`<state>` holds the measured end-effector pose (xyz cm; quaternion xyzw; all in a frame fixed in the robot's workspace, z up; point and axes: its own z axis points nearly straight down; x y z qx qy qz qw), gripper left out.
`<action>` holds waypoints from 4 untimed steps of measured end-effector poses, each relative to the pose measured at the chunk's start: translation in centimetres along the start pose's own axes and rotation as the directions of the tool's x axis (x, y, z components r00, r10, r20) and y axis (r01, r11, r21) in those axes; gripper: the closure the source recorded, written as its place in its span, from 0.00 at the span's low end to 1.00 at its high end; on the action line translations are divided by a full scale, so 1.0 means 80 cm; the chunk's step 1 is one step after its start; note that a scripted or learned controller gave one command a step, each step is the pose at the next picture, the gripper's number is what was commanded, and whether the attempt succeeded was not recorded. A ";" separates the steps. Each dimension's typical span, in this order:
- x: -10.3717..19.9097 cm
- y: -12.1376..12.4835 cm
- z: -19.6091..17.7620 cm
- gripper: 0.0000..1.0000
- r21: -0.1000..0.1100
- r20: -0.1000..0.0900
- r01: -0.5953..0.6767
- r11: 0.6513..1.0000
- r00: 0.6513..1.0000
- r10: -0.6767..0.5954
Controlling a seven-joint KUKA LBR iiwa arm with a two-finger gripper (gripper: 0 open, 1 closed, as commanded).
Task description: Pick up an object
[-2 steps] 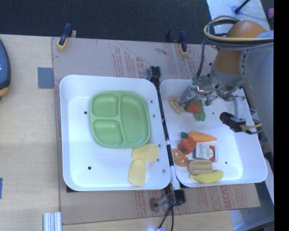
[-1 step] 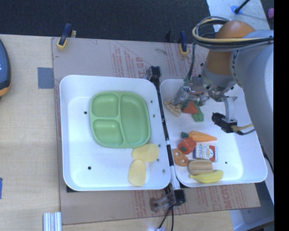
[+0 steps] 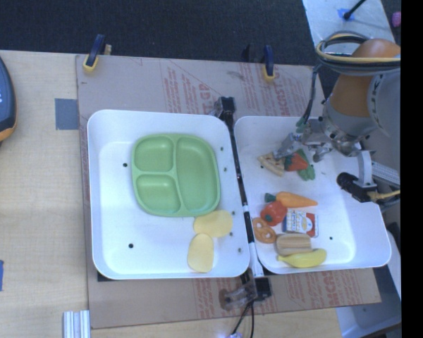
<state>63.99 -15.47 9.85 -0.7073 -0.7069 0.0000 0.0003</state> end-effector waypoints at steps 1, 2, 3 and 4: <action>0.001 0.002 -0.016 1.00 -0.003 0.001 0.005 1.000 1.000 -0.005; 0.002 0.002 -0.015 0.00 -0.001 0.001 0.005 1.000 1.000 -0.005; 0.041 -0.026 0.010 0.00 0.007 0.000 0.007 1.000 1.000 -0.007; -0.009 0.023 0.007 0.00 -0.002 0.003 0.003 1.000 1.000 -0.003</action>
